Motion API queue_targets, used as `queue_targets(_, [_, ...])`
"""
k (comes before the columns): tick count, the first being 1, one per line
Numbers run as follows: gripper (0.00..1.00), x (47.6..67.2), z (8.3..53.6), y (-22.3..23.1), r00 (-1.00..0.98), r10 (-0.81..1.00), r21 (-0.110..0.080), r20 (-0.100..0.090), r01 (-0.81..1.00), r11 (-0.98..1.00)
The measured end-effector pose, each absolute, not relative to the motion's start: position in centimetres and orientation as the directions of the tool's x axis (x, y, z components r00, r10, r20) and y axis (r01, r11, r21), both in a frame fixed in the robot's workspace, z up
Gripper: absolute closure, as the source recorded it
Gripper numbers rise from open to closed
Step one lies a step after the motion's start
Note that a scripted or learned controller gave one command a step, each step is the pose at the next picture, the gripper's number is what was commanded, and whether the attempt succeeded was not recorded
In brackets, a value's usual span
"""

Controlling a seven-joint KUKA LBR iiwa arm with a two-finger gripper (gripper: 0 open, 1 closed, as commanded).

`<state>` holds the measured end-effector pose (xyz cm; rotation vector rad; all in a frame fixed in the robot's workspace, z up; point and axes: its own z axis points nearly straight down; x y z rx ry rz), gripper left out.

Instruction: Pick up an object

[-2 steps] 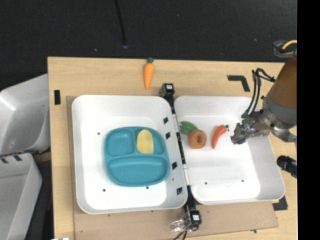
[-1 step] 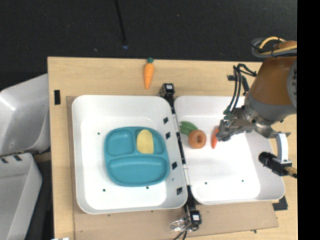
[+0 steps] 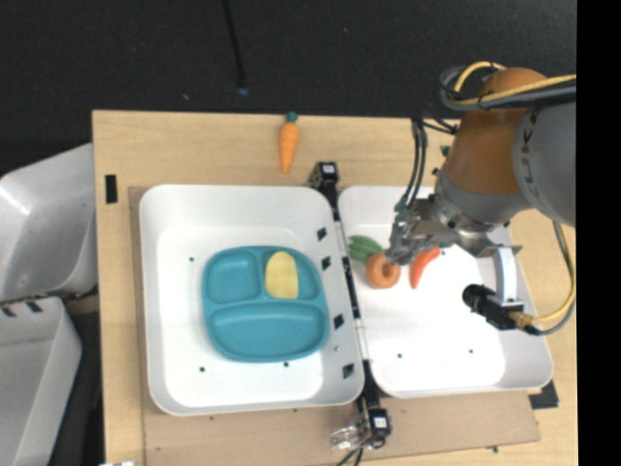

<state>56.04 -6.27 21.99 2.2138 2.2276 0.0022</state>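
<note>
Across the pale wooden bench we see two shallow white plastic bins side by side: the left bin and the right bin. Over the right bin's far half stands the grey KUKA arm with its orange band, reaching in from the right. The left bin holds a teal three-compartment plastic plate, with a pale yellow rounded toy food piece in its far right compartment. In the right bin, near the wall it shares with the left bin, we find three small toys close together: an orange ring-shaped toy doughnut, a green toy vegetable just beyond it, and a red-orange tapered toy pepper just to its right, its long axis running from the far right down toward the near left. The two-finger gripper hangs directly over this cluster, its tip between the doughnut and the pepper; we cannot tell how far it is open, nor whether it has hold of anything. We judge the doughnut the nearest candidate, lying just to the near left of the tip. An orange toy carrot with a green top lies on the bench beyond the bins, well apart from the gripper.
</note>
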Motion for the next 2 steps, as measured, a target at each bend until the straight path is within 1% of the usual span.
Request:
queue_targets(1, [1.00, 57.1, 21.6, -0.6, -0.008, 1.000, 0.002, 0.001, 1.000, 0.008])
queue_targets(2, [1.00, 58.2, 23.1, 3.7, -0.007, 1.000, 0.002, 0.001, 1.000, 0.007])
